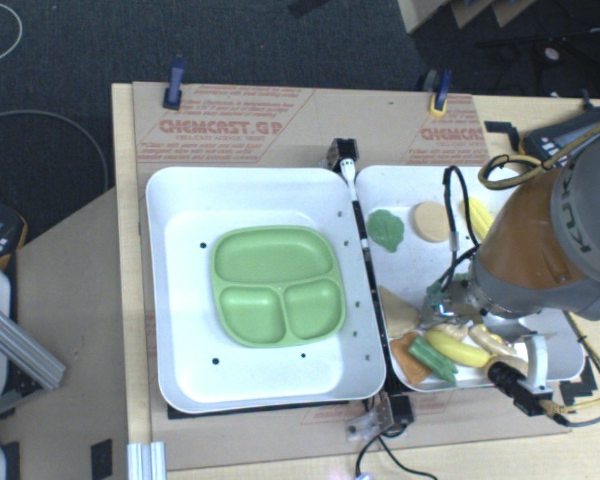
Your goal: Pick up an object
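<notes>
My gripper [443, 308] hangs low over the front part of the right bin [405, 193], at the end of the grey and orange arm [535, 243]. Just below it lies a yellow banana [458, 351], with a dark green piece [432, 359] and an orange piece [408, 343] beside it in the bin's front corner. Farther back in the same bin are a green leafy lump [385, 228] and a tan round disc [431, 221]. A yellow thing [478, 215] is partly hidden behind the arm.
The left bin [170, 268] holds a green divided plate [278, 284]. A black divider rail [361, 243] runs between the bins. Cables [505, 168] loop around the arm on the right.
</notes>
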